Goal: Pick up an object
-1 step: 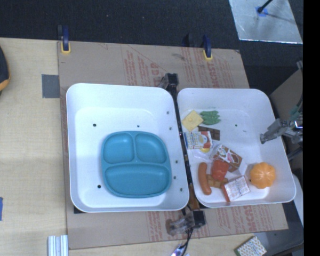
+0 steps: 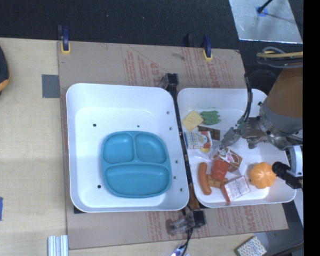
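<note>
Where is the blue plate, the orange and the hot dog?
blue plate [image 2: 136, 163]: camera view, on its lower compartment.
orange [image 2: 262, 175]: camera view, on its middle.
hot dog [image 2: 204, 178]: camera view, on its middle.

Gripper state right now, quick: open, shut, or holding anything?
Gripper: over the right bin, above the pile of food items; whether it is open or shut cannot be told, and no held object is visible.

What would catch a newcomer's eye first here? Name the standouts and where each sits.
The blue divided plate lies alone in the left bin. The right bin holds a crowd of small things, with the orange brightest near its right side and a sausage at its front left. The arm's gripper hangs over that pile from the right.
</note>
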Controlling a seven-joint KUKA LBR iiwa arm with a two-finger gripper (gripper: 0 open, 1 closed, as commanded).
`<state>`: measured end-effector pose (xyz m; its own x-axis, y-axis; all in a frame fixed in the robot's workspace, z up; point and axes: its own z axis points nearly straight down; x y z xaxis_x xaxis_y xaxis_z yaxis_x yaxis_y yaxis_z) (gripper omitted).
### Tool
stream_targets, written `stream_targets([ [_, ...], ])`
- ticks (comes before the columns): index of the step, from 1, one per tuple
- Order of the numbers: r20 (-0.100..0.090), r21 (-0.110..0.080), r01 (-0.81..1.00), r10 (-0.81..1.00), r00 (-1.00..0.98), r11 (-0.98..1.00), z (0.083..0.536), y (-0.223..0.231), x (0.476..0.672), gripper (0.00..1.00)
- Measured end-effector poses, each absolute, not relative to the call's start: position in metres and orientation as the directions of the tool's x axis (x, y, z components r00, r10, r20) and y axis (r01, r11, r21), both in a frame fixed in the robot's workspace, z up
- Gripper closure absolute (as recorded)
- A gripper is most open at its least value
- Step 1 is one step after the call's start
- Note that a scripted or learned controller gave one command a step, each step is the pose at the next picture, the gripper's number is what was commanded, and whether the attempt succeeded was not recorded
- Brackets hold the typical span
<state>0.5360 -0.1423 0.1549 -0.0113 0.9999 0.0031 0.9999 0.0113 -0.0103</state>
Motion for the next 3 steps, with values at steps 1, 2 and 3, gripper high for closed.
stream_targets([
  [1,-0.005,0.006,1.0,1.0,-0.006,0.006,0.091,-0.113,0.501,0.0],
  [2,-0.005,0.003,1.0,1.0,-0.005,0.005,0.104,-0.115,0.501,1.0],
  [3,0.003,0.006,1.0,1.0,-0.013,0.013,0.197,-0.03,0.516,1.0],
])
